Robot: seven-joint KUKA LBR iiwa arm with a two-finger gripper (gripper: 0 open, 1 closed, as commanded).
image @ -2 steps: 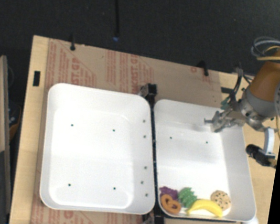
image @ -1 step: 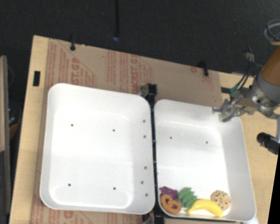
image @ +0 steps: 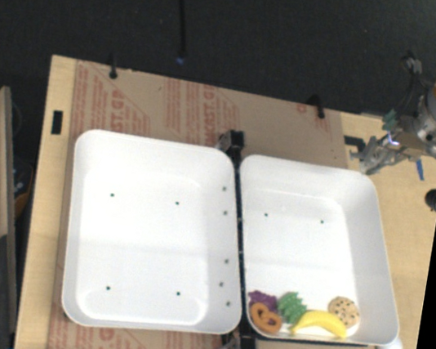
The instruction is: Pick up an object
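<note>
Sitting on a tan bench (image: 211, 119) over a dark floor (image: 227, 22), two white bins. Right bin (image: 309, 226) has banana (image: 319, 324), cookie (image: 343, 311), broccoli (image: 292, 305) and pretzel (image: 264, 318) along its near edge. Gripper (image: 377, 151) hangs beyond that bin's far right corner, can't tell its state.

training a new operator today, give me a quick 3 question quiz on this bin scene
1. True or false: the banana lies in the left bin.
2. Which toy sits nearest the right bin's near right corner: A) cookie B) pretzel C) grapes?
3. Where is the gripper relative to the toys?

Key: 1. False, it lies in the right bin. 2. A. 3. Beyond the right bin's far right corner, well away from the toys along its near edge.
</note>
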